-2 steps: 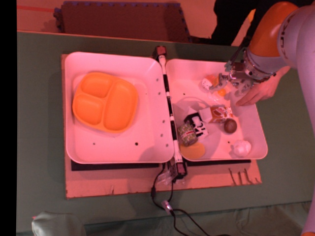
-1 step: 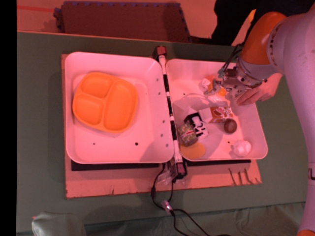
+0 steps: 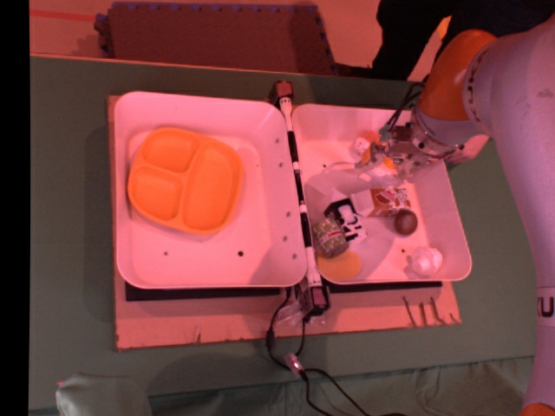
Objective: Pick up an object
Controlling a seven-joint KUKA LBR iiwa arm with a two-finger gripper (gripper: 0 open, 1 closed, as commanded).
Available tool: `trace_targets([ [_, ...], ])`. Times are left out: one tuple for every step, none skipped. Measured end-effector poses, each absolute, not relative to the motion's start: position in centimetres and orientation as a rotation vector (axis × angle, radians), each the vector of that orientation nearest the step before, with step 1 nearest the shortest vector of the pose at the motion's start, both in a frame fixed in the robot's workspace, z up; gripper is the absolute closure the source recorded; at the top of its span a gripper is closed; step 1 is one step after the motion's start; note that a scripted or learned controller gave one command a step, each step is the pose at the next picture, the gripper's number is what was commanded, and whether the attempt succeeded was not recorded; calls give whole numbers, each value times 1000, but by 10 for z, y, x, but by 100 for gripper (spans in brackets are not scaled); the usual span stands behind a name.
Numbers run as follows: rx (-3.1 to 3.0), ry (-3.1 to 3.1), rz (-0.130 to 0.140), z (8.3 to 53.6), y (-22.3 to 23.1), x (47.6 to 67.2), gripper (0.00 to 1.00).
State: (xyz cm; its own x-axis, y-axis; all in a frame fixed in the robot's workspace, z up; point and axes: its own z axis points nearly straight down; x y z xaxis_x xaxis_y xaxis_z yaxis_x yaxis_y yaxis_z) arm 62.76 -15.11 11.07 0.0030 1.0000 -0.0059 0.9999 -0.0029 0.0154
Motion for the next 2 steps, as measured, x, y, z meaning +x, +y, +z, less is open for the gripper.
trace_targets([
  [2213,2199,12,122,-153,629,100],
  [2217,2210,8,174,-163,635,100],
])
